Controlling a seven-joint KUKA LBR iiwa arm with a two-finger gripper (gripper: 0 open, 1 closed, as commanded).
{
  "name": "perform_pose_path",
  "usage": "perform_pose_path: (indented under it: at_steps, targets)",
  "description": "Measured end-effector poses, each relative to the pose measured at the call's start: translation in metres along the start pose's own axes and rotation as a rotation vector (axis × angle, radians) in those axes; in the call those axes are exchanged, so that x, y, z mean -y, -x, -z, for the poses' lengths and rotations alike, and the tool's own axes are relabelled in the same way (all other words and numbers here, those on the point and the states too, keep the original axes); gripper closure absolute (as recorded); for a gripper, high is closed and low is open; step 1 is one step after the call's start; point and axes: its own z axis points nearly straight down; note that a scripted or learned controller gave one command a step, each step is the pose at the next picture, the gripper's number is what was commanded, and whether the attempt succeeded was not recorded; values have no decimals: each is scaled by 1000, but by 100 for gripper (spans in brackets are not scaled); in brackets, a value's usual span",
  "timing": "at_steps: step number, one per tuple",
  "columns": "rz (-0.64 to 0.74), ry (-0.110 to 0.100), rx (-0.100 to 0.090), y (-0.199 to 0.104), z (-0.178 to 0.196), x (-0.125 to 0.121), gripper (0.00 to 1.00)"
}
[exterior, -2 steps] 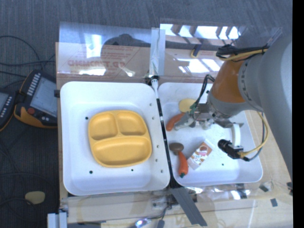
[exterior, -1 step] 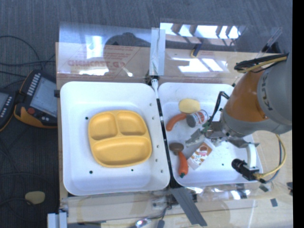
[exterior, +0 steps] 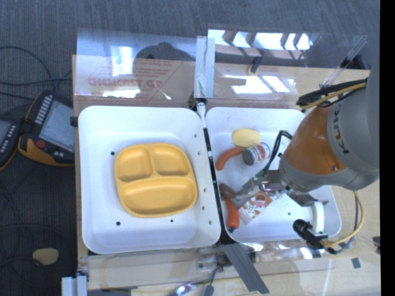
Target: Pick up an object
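Overhead slanted view of a pale wood bench (exterior: 364, 221) w/ two shallow white plastic bins side by side, on a dark grey carpeted floor (exterior: 123, 5). The grey robot arm w/ orange band (exterior: 311, 150) reaches in from the right over the right-hand bin (exterior: 278, 224); its two-finger pincer (exterior: 262, 182) hangs low in that bin's middle, and whether the pincer is apart, together or clamped on sthg can't be told. Just below-left of the pincer lies a small red-and-white printed packet (exterior: 253, 207), close enough that contact is unclear. Further left of it, an orange carrot-shaped toy (exterior: 232, 214) by the bin's left wall. Above-left of the pincer: a curved red sausage-shaped toy (exterior: 227, 157), a small can w/ grey lid and red label (exterior: 255, 153), and a pale yellow rounded lemon-like object (exterior: 245, 137). Well to the left of the pincer, the left-hand bin (exterior: 99, 227) holds a yellow three-compartment plastic plate (exterior: 155, 179). Behind both bins, clear plastic panels (exterior: 265, 60) catch window glare. Far left on the floor: a black-and-orange handheld control pendant (exterior: 46, 131) w/ black cables (exterior: 24, 54).
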Motion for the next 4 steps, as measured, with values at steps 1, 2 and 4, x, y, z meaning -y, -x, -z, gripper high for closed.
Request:
perform_pose_path:
  at_steps: [1, 2, 4]
  targets:
    - [8, -6, -8, -5, 8, 0, 100]
    - [7, 7, -5, -11, 0, 4, 100]
    - [9, -13, -13, -10, -1, 6, 100]
